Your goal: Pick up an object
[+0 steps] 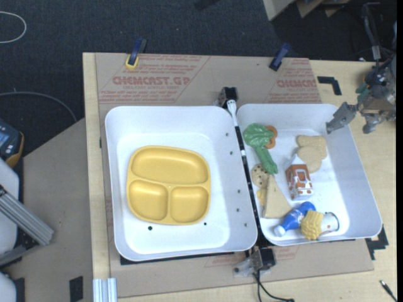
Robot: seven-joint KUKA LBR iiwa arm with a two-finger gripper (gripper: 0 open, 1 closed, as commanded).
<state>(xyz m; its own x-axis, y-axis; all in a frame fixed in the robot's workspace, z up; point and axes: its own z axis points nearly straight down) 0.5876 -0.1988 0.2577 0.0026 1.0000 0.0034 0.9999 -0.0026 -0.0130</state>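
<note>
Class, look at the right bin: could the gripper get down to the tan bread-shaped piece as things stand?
Probably yes. The gripper sits at the right bin's upper right edge, and the bread piece lies just inside, uncovered from above, with nothing between them.

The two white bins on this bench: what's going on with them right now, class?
A robot arm reaches in from the right, its claw hovering at the far right rim of the right bin. That bin holds small toys: a green leafy piece, a tan bread slice, a small carton and a blue bottle. None is between the claw's fingers. The left bin holds a yellow tray.
</note>
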